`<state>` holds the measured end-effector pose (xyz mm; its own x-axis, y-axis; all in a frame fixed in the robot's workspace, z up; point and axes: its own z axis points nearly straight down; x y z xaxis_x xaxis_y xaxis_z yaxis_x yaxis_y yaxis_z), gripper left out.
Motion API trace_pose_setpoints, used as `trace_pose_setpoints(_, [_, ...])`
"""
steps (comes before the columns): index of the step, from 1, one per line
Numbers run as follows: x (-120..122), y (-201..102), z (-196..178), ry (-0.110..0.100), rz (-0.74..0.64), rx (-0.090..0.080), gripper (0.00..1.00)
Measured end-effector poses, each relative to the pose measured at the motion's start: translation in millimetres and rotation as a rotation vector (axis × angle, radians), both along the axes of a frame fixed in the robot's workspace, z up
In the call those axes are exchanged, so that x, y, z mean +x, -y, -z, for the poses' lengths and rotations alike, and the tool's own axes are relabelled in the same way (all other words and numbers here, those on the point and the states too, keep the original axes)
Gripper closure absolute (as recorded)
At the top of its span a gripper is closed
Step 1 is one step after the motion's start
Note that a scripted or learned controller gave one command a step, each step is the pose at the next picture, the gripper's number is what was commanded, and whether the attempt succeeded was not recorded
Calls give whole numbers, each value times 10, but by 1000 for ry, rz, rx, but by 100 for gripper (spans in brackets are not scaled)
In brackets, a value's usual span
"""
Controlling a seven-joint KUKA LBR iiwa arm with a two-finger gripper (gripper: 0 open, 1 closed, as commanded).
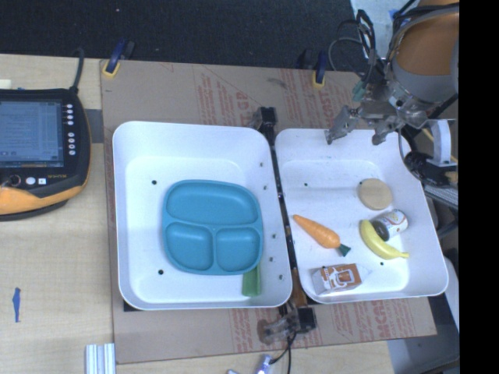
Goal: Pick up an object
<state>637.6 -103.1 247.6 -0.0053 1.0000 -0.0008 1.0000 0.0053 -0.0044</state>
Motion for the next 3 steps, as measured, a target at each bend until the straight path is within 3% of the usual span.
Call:
trace_pose_setpoints(1, [-678,430,841,-1,1,-1,0])
trace_pose_setpoints(2, [-845,908,948,-1,1,-1,0])
trace_pose_setpoints(3, [-1087,1024,1348,21,-2,-10,0])
